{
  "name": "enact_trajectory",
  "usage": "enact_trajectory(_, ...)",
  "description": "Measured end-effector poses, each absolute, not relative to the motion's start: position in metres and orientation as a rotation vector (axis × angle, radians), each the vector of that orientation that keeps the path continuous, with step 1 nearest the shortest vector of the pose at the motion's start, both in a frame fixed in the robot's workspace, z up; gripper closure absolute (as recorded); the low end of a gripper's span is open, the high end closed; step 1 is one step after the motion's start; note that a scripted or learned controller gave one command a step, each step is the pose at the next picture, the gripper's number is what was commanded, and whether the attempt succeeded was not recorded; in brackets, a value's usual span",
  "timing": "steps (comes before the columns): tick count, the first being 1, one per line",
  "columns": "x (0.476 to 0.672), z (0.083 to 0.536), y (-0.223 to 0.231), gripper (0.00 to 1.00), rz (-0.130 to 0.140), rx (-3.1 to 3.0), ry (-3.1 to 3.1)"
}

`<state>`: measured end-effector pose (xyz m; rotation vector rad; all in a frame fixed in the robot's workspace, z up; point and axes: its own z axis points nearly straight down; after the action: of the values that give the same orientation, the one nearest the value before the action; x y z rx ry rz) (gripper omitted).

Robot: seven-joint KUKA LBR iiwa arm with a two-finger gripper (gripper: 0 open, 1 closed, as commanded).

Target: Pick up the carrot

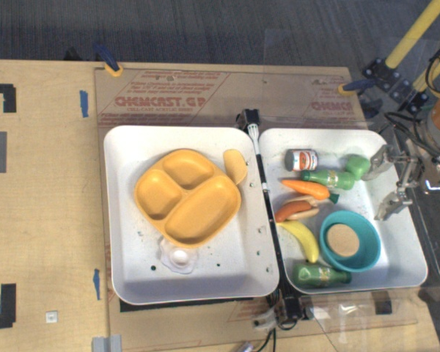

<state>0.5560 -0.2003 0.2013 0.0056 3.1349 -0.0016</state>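
The carrot [306, 188] is lying flat in the right bin, up in its left half. It's orange, tapering toward the left, with what looks like a little green stub at the right end, though that bit's kinda hard to make out. It's sitting almost level, tilting slightly down to the right, and nothing's gripping or lifting it.

you're seeing the arm [438, 116] being cut off by the right edge above the gripper [393, 182], whose thin fingers are blurring against the bin wall [396, 149].
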Motion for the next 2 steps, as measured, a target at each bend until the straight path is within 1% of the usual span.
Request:
enact_trajectory(1, 0.605, 0.195, -0.174, 0.0, 0.0, 0.297, 3.118)
enact_trajectory(2, 0.607, 0.095, -0.132, 0.0, 0.004, -0.147, 3.134)
